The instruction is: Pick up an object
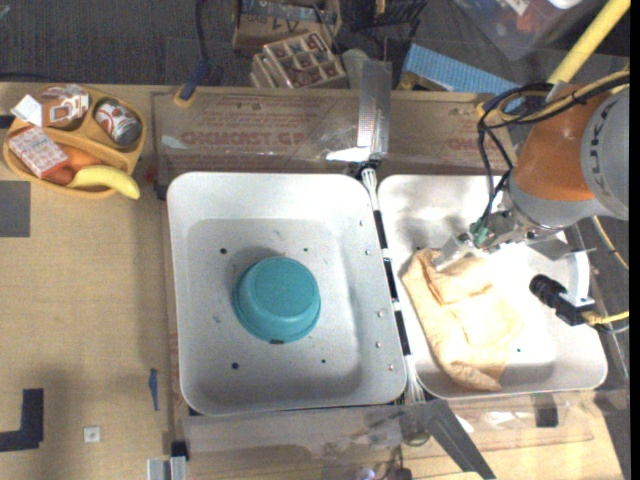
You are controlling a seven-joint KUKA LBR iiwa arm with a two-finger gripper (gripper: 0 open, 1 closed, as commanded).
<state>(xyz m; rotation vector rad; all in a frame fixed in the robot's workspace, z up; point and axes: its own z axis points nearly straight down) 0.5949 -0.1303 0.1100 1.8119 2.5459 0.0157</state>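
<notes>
At the near edge of the bench, the two shallow white bins sit side by side. In the right bin [590, 363], a crumpled tan cloth [468, 313] lies spread over the left and near part of the floor, its far corner bunched up. In the left bin [200, 218], a teal round plastic bowl [278, 299] rests upside down near the middle, well apart from the walls. Farther in, over the right bin, the grey arm with the orange band [565, 158] reaches in from the right, and the gripper [480, 236] sits low at the far corner of the tan cloth, touching or just above it; whether it is clenched or released cannot be told. Beyond the bins, at the far left of the bench, a yellow tray [30, 168] bears a banana [106, 179] and small packets.
</notes>
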